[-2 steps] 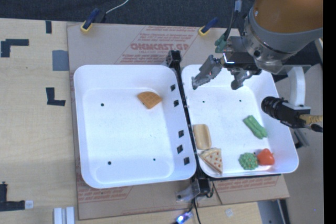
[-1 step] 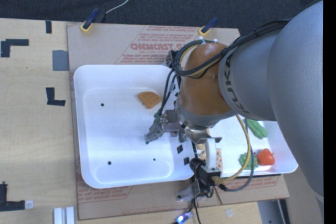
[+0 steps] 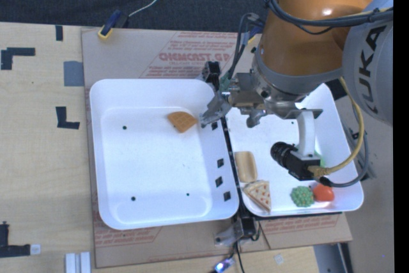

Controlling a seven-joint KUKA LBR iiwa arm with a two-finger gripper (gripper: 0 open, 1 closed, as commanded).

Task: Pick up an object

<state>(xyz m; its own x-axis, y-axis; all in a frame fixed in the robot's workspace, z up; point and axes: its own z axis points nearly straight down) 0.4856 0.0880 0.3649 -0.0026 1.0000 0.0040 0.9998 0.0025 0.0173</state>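
On the counter (image 3: 38, 156), the left bin (image 3: 128, 201) holds one tan wafer-like piece (image 3: 182, 121) in its upper right part, near the wall it shares with the right bin (image 3: 342, 137). The jaws (image 3: 214, 113) hang just right of that piece at centre frame over the dividing rim, and I cannot tell how they stand. Further right, in the lower part of the right bin, lie a bread slice (image 3: 246, 166), a triangular sandwich piece (image 3: 259, 194), a green broccoli-like piece (image 3: 302, 195) and a red piece (image 3: 324, 192), under the grey and orange arm (image 3: 313, 16).
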